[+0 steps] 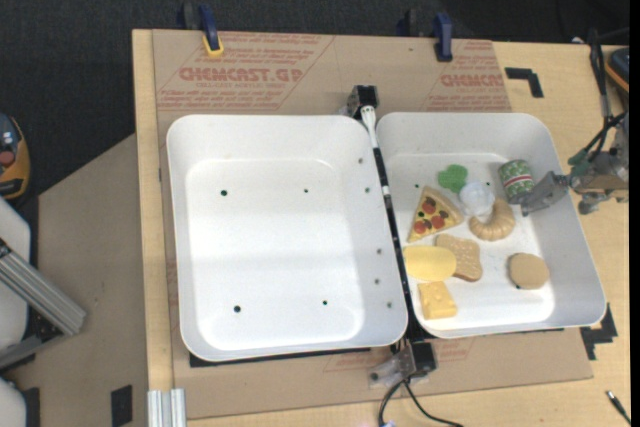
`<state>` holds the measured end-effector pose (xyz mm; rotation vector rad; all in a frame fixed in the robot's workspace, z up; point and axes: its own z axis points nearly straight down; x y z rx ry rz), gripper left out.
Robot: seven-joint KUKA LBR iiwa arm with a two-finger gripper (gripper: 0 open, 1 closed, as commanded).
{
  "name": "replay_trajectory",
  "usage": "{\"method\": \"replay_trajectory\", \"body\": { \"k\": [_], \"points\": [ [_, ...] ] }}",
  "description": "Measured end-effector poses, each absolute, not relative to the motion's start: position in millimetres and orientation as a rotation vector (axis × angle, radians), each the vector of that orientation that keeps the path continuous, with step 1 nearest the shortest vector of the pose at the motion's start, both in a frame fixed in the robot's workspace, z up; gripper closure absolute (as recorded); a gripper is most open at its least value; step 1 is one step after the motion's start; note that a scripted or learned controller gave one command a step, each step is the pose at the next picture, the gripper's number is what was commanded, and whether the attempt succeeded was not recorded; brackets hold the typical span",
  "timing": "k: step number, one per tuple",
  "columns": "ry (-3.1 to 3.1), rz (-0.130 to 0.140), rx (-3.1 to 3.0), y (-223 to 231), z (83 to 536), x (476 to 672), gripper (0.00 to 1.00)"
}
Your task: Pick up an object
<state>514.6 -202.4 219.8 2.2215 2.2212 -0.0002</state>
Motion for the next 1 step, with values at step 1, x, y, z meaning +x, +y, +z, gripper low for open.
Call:
{"method": "replay_trajectory", "body": {
  "k": [1],
  "points": [
    [2.218,0.018,2.201,-141.7,414.4,525.4,0.0]
  ]
}}
